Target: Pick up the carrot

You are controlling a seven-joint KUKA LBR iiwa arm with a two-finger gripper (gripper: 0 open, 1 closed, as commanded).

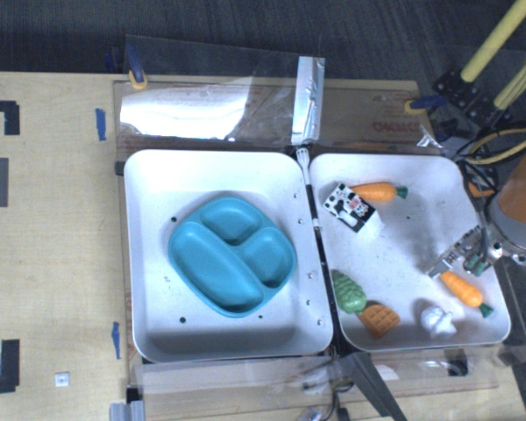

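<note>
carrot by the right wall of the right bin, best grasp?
Take the carrot across its thick orange middle, from above, fingers closing across its short axis. It lies flat, slanting down-right, green top near the right bin's wall; the gripper is already beside it, so side approaches look cramped.

No legible text, red print on bench (pixel 394 125) unreadable

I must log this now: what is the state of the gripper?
Gripper: at the right bin's right side, just above a carrot; open or shut cannot be told.
</note>
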